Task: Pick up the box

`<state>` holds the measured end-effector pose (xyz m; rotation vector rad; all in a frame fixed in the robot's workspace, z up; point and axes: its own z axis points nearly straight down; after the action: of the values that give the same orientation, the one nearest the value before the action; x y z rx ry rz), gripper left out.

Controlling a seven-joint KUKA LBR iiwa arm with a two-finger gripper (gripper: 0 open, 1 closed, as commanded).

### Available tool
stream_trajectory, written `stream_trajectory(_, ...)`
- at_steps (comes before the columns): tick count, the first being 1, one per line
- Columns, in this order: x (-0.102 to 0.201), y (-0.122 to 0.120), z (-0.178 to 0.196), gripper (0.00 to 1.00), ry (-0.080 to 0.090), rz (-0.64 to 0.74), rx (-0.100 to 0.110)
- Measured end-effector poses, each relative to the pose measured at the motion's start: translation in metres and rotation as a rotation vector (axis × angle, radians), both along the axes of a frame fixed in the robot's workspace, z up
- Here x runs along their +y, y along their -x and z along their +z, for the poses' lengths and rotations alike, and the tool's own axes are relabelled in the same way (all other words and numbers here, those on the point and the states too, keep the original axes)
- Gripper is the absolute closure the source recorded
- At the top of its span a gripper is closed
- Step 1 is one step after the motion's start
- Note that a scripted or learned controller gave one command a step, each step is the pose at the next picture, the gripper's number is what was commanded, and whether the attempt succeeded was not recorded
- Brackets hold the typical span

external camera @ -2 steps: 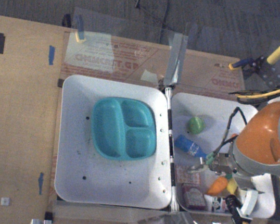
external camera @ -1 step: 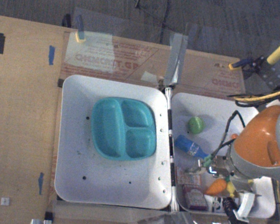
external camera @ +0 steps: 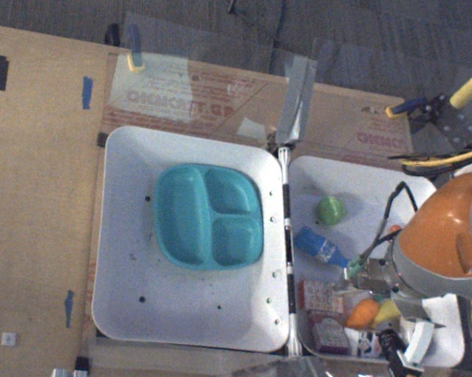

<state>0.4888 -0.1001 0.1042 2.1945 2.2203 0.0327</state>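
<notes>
Down on the tan bench sit two shallow white bins side by side, the left white bin (external camera: 112, 297) and the right white bin (external camera: 309, 173), meeting along a seam of small bolts. Lying in the left bin, a little above its middle, is a teal plastic divided plate (external camera: 209, 216) with three compartments, one long one on its left and two smaller ones on its right; it rests flat and apart from the bin's walls. In the right bin a small round green ball (external camera: 330, 211) lies near the upper left, and just below it a blue plastic bottle (external camera: 320, 246) lies on its side, tilted, its cap end pointing toward the arm. Lower still, near the bin's left wall, is the small flat box with a reddish printed face (external camera: 322, 296), and directly below that, touching or nearly so, a second smaller greyish packet (external camera: 330, 335). A small orange round object (external camera: 363, 314) and a yellow piece (external camera: 388, 312) lie just to the right of the box, beside the arm's wrist. The grey arm with its orange band (external camera: 446, 234) comes in from the right and covers much of the right bin. The gripper (external camera: 374, 281) hangs over the bin just to the upper right of the box, near the bottle's cap; whether it is spread or closed cannot be made out from this angle, and nothing is seen held in it.
</notes>
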Motion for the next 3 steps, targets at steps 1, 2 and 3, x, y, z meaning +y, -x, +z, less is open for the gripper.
stream_trajectory(1, -0.001, 0.000, 0.000, 0.00, 0.001, -0.001, 0.001)
stream_trajectory(2, -0.003, 0.003, -0.012, 0.00, -0.008, -0.183, 0.010)
stream_trajectory(3, -0.005, 0.001, 0.000, 1.00, -0.007, -0.186, 0.003)
